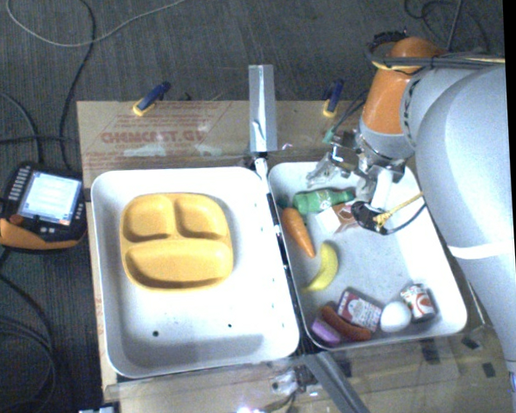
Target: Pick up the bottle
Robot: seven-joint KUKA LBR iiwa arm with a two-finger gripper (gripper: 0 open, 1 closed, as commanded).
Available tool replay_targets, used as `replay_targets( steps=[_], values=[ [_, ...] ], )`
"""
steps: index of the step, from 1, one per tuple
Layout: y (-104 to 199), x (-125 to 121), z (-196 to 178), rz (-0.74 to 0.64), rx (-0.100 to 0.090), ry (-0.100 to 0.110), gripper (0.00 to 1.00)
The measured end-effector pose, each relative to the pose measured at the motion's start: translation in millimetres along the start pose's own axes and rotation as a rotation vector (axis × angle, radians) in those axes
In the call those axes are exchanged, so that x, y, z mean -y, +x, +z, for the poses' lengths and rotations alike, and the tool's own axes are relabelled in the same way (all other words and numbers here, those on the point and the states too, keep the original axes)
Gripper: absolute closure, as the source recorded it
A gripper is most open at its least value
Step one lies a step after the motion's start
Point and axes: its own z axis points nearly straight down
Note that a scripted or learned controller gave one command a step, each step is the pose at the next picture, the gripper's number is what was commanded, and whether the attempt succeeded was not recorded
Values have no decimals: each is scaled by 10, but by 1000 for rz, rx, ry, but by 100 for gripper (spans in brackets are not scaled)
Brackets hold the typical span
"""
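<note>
Where the arm (462, 147) reaches in from the right, wrist angled down over the right bin (433, 261), gripper (346, 166) above the green bottle (321, 200), finger state indiscernible.

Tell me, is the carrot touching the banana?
Apart. The camera view shows bare white bin floor between the carrot's lower tip and the banana in the right bin.
</note>
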Motion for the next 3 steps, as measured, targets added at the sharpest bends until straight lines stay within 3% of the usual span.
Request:
replay_targets(
  steps=[1,2,3],
  values=[
    [-412,-31,82,40,-11,-31,0],
    [-211,207,80,-48,5,-43,0],
    [-511,501,70,-204,-7,-48,0]
  ],
)
